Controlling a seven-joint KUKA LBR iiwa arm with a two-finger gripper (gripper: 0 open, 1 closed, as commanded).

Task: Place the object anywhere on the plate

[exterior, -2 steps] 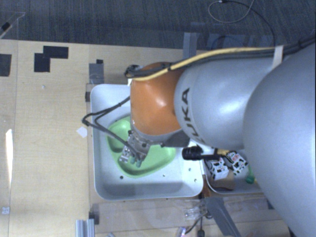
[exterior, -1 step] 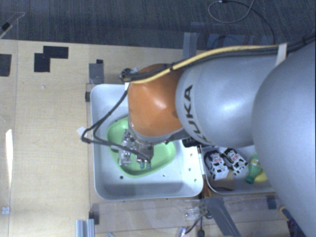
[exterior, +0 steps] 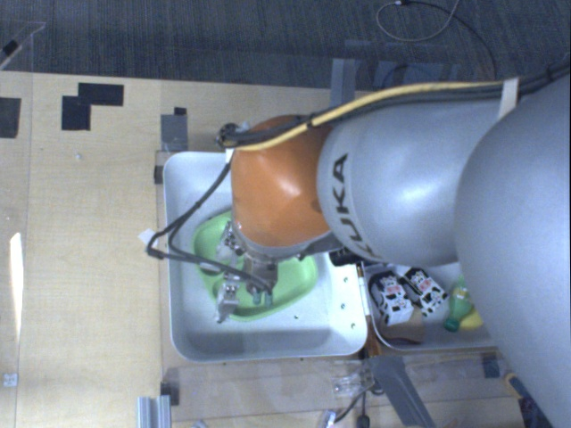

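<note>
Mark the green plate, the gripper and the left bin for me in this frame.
green plate (exterior: 302, 279): camera view, on its right edge beside the arm.
gripper (exterior: 234, 303): camera view, at the finger end over the plate.
left bin (exterior: 183, 333): camera view, on its bare lower-left floor.

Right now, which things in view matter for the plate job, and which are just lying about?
Belongs to the job:
green plate in the left bin
gripper over the plate
I cannot tell which object is to be placed.

Just lying about:
black-and-white items in the right bin
green and yellow item beside them
cable on the floor
</note>
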